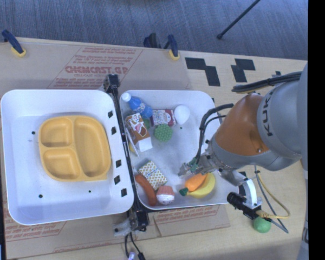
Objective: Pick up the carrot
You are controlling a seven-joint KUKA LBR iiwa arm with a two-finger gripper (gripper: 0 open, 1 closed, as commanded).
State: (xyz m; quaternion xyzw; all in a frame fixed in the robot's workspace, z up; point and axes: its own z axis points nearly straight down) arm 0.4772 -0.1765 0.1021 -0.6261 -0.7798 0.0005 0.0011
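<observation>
The end effector (192,169) hangs low in the right bin (206,99), metal fingers dark against the smooth white plastic; how far apart they stand cannot be told, and nothing is seen clamped between them. Just below it, nearly touching, lies the carrot (195,182), a short orange taper with a green tip, resting on a curved yellow banana (206,188). To the left of the end effector sit a checkered block (152,174), a reddish sausage (145,187) and a round white-and-pink piece (165,196). Up and left is a nubbly green ball (163,132). Far left, in the other bin (11,145), lies a glossy yellow three-part tray (74,147).
</observation>
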